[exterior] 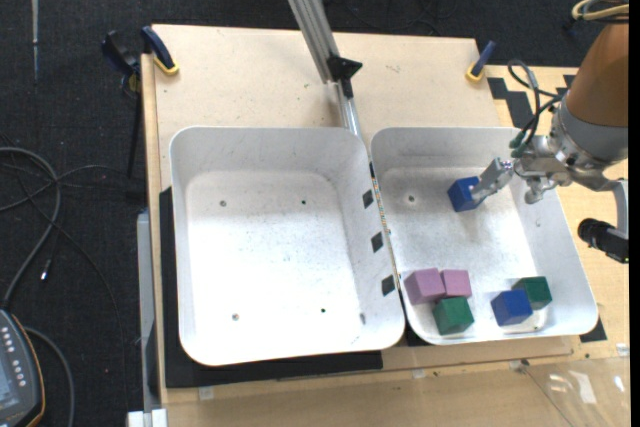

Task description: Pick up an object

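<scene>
In the right bin a blue cube lies near the middle. My gripper hangs over the bin's right half, open, with one finger just right of the blue cube and close against it. Nothing sits between the fingers. Along the bin's front lie two purple blocks, a green block, a second blue block and another green block.
The left bin stands beside the right one, sharing a raised middle rim. A metal pole slants in from the top to the bins' back edge. Clamps sit at the bench's back corners.
</scene>
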